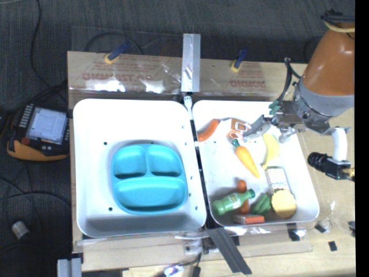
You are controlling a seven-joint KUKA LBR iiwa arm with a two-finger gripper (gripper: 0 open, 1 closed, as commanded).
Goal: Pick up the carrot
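The small tapered orange plastic carrot [247, 159] lies in the right white bin [308, 178], beside a yellow banana [270, 147]. Probably light, stiff, slippery; grip across its thicker middle. The jaws [258, 126] hover just above-right; their opening I cannot tell.

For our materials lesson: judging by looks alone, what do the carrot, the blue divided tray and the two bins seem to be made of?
Carrot: probably moulded plastic, a toy; its orange is even and smooth, with a green tip.
Blue divided tray: likely hard plastic, slightly glossy; uniform colour, rounded moulded compartments.
Bins: seemingly thin white plastic, smooth, with soft rounded corners, though the material cannot be confirmed from this view.
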